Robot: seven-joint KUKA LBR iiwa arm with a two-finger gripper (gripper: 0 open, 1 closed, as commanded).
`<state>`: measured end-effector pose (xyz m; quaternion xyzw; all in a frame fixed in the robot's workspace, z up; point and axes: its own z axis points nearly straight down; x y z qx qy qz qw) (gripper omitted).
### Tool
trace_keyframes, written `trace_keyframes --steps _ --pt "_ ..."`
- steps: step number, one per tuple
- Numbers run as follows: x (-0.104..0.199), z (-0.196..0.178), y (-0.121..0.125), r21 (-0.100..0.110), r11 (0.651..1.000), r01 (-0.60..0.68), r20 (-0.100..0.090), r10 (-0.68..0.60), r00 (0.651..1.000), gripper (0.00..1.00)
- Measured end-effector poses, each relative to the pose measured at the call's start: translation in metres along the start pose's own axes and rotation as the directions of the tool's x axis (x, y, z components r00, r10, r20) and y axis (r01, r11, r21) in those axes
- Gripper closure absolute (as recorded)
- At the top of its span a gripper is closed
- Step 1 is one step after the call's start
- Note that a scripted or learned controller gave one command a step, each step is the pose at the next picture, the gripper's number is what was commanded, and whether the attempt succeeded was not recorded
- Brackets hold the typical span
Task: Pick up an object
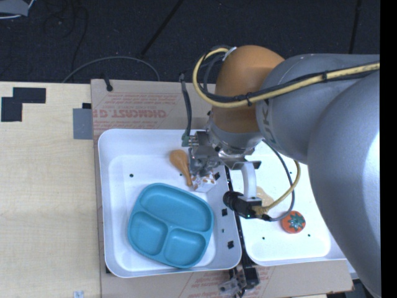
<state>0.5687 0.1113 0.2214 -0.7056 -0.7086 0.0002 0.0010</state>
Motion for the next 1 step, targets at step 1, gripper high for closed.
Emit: trace_keyframes --steps 1 --pt "-0.0018 0.0006 -0.0008 0.002 1.0 -0.001 0.002 0.001 1.0 0.0"
